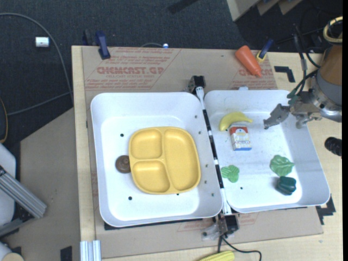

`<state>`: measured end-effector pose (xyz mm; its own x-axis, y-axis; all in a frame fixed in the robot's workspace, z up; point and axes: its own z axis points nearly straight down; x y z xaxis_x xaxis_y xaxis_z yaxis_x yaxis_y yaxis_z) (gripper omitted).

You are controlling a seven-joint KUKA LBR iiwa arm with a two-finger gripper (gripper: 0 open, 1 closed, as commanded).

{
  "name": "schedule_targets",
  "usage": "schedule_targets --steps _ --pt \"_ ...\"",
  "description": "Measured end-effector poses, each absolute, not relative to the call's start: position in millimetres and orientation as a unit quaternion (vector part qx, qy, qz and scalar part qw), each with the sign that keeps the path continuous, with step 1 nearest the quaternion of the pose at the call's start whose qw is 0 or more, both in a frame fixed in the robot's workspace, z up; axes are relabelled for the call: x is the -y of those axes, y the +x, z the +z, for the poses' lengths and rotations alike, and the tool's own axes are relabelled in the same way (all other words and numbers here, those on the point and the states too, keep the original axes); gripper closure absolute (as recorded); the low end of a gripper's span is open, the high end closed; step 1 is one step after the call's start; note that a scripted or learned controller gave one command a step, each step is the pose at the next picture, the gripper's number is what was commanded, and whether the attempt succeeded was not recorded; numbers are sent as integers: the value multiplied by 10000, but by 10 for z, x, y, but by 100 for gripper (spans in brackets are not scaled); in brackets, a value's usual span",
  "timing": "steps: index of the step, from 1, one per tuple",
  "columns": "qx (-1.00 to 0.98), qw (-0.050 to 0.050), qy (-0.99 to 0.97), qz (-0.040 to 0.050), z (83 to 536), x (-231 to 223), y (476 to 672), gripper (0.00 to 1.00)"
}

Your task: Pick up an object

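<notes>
Two white bins (103, 113) sit on the table; the pincer (277, 116), fingers spread and empty, hovers near the banana (234, 119), approaching; next it must descend.

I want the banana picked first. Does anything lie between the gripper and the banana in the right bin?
Nothing visible does. The gripper sits over the right bin's upper right, the banana lies to its left across bare white floor. The small carton sits just below the banana, off that line.

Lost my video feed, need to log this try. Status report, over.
Gripper over right bin's far edge, holding nothing. Banana and small carton nearest it, untouched. Nothing in the way.
</notes>
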<state>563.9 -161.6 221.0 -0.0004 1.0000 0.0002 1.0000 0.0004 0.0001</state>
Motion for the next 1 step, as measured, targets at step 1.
schedule_targets --steps 1 --pt "7074 1 -7068 -2 1494 1226 6217 0"
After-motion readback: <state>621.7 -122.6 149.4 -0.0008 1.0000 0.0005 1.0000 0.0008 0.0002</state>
